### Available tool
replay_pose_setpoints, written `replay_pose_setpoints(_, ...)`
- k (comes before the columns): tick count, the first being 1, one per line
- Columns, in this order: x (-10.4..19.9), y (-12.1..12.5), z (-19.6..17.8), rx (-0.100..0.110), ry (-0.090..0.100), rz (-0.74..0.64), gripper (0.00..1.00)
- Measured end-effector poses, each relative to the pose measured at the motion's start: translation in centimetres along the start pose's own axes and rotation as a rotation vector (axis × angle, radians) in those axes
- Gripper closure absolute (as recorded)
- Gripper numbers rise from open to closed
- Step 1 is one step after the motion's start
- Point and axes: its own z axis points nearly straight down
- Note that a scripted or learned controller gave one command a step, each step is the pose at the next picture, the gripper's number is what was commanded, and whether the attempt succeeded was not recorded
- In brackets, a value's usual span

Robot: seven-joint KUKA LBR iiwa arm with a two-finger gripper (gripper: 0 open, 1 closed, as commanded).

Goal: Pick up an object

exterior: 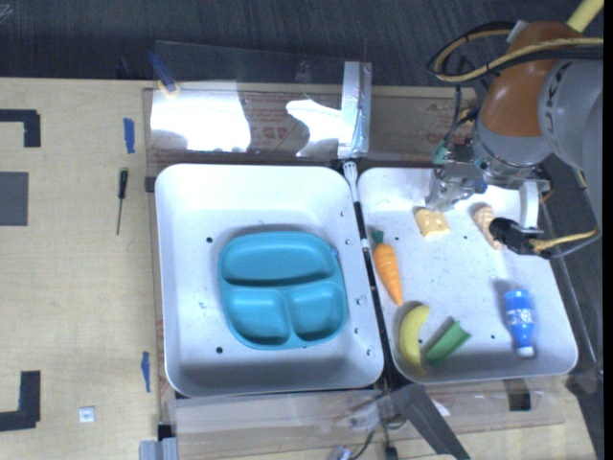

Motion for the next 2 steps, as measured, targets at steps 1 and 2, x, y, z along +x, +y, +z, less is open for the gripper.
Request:
replay_pose_setpoints(1, 0.0, 0.0, 0.1, 0.001, 0.000, 0.000, 0.00)
replay_pose_setpoints(2, -1.1, 1.2, 2.3, 0.001, -0.001, -0.200, 0.00)
